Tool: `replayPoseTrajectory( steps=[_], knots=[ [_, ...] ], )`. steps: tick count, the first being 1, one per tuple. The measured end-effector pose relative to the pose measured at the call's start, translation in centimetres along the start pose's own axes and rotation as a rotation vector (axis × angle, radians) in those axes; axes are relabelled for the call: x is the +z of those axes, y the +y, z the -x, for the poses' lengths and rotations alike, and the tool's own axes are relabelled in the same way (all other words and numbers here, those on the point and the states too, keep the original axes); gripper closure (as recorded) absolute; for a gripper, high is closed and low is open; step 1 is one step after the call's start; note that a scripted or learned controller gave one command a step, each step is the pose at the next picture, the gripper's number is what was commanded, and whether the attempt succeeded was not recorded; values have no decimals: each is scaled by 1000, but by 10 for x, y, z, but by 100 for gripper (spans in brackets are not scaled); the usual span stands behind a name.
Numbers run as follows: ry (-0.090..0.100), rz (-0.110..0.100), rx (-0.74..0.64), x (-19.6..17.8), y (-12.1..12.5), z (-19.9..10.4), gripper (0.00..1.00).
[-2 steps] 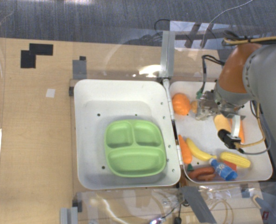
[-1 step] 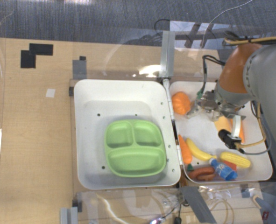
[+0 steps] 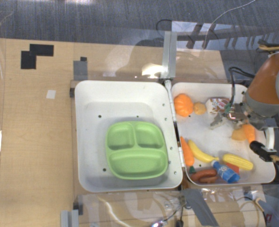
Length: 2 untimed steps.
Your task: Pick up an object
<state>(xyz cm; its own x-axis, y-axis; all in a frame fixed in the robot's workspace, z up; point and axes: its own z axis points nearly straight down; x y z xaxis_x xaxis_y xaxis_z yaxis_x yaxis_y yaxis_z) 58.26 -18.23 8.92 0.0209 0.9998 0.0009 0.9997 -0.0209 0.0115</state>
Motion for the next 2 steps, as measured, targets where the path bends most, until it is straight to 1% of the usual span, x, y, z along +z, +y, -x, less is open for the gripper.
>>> replayPoseTrajectory(
  steps=[1,2],
  knots=[
    [2,-31,187,3,55,4,0],
    [2,-19,180,-8,59,2,100]
  ],
)
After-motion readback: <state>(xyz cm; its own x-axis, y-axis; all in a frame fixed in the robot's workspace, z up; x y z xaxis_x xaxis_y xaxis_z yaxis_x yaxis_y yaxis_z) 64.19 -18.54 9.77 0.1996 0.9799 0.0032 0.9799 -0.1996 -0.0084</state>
